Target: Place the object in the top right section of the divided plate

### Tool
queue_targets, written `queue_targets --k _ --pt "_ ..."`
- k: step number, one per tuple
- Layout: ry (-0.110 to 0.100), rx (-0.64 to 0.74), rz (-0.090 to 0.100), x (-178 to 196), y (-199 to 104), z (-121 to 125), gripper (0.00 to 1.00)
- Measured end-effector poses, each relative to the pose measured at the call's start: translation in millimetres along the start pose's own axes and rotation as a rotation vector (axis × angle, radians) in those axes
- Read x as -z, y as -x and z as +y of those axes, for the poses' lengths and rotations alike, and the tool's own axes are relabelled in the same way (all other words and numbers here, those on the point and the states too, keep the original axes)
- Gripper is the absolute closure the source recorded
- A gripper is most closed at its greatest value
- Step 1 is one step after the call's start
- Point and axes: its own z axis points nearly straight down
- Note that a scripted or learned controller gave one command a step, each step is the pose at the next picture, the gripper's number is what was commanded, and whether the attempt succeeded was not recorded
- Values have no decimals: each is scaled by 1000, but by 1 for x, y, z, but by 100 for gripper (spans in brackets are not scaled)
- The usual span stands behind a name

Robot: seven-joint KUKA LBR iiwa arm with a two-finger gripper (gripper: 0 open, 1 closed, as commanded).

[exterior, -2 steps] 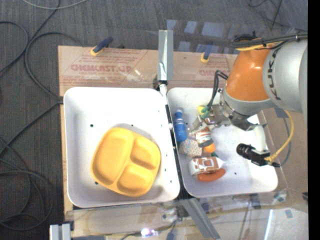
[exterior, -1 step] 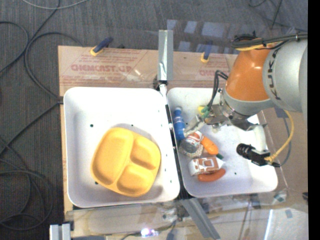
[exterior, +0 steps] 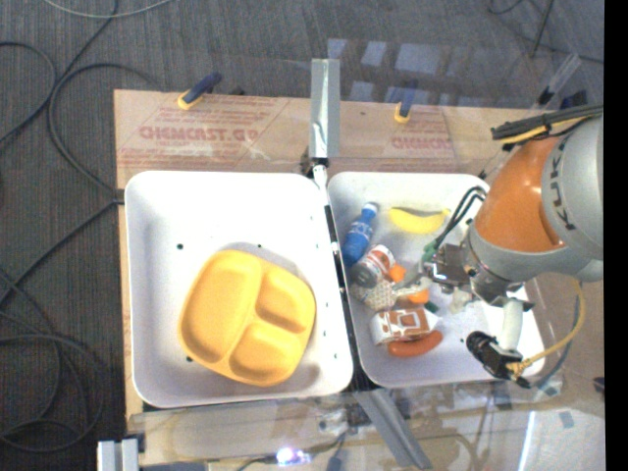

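Two shallow white bins are seen side by side on the bench. In the left white bin a yellow plastic divided plate is laid, turned slightly askew, with one large section on its left and two smaller sections on its right; none of the sections is seen to hold anything.

The right white bin is crowded with small objects. A blue plastic bottle with a white cap is laid along the bin's left wall, and just below it a small white and red can is tipped on its side. A yellow banana-shaped toy is seen near the bin's far edge. Lower down, a white and orange toy is rested on a red-orange sausage-shaped piece, with a small orange piece just above them (its shape is too small to be made out).

The grey arm with the orange band is reached in from the right, and its gripper is lowered over the right bin, close beside the small orange piece. Whether the pincer is apart or together cannot be told, as it is hidden by the wrist, and nothing is seen clamped in it
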Motion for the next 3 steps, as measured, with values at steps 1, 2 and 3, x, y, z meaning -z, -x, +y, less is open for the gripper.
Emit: queue_targets --k 1,2,3 --pt "4 -201 -4 207 -49 20 0" --pt "0 -345 -3 87 -114 -44 0" --pt "-3 -718 -4 42 -146 -51 0"
